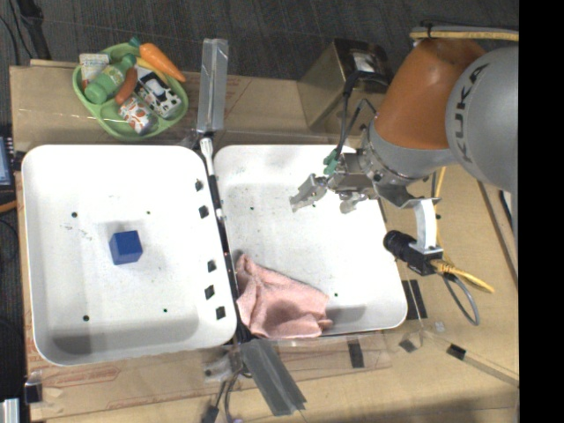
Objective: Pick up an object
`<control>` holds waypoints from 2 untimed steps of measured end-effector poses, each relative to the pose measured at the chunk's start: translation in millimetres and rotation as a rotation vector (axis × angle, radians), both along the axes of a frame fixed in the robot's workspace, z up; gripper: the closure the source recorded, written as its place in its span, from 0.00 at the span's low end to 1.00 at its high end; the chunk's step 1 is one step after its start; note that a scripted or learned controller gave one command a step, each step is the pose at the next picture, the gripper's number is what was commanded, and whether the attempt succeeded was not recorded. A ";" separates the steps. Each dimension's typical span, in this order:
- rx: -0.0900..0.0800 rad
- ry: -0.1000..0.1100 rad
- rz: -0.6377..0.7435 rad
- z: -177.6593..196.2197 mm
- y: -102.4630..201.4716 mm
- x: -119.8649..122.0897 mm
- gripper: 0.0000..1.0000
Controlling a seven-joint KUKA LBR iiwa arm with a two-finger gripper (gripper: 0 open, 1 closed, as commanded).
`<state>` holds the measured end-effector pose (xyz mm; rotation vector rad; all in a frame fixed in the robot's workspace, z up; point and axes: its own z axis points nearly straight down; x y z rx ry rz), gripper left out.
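The end effector [328, 195] hangs over the upper part of the right bin [388, 289], its fingers apart with nothing between them. A crumpled pink cloth [278, 300] lies in that bin's lower left corner, well apart from it, and a blue cube [126, 246] sits in the left bin [53, 174]. A green bowl of toy food [129, 91] rests on the worktop [264, 104] beyond the bins.

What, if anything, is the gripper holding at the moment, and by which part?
Nothing: the gripper hangs open above the right bin, apart from the pink cloth.
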<state>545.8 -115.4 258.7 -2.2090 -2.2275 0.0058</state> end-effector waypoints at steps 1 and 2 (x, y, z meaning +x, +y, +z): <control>0.003 0.001 0.295 -124.3 12.4 -43.7 0.00; 0.002 -0.006 0.503 -166.7 17.5 -68.4 0.00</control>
